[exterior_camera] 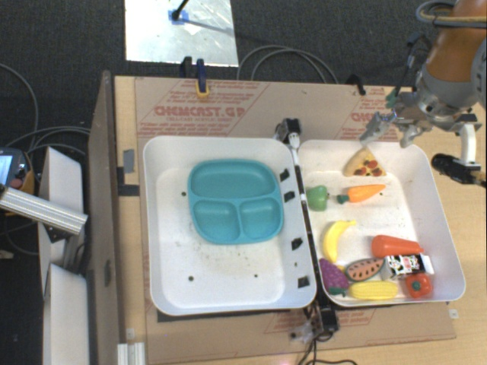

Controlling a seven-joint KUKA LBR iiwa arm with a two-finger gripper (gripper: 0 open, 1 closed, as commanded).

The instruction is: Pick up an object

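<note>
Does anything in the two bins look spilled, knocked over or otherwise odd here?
Nothing stands out. The toy foods lie loose in the right bin, the pizza slice near its far edge and the banana mid-bin. The teal divided tray sits flat in the left bin. The gripper hovers above the right bin's far edge.

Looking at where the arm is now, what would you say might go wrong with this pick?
The end effector hangs over the right white bin's far rim, so descending there might strike the rim. The nearest item, the flat yellow pizza slice toy, lies low and may slip from a pinch. At the near end, the yellow corn toy, red tomato toy and black-and-white carton crowd together, risking a jostled grasp.
</note>
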